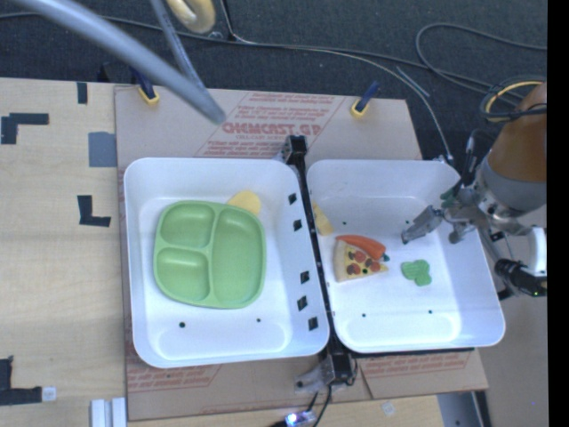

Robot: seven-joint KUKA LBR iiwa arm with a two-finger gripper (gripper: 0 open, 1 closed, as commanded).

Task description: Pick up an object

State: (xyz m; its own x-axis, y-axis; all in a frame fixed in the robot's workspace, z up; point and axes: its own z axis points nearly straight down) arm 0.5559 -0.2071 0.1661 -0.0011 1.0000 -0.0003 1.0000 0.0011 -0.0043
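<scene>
Camera view: right bin (462,332) front rim nearest. Inside it, green broccoli piece (415,272), pizza slice (358,261), orange carrot (363,244). Gripper (425,227) at bin's 2 o'clock, fingers apart, clamping nothing. Broccoli nearest, at 6 o'clock from fingers, not touching.

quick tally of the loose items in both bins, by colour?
Green: 2, the divided plate in the left bin and a small green piece in the right bin
Yellow: 2, one piece behind the plate, one by the divider
Orange: 1, carrot
Multicolour: 1, pizza slice
Total: 6
</scene>
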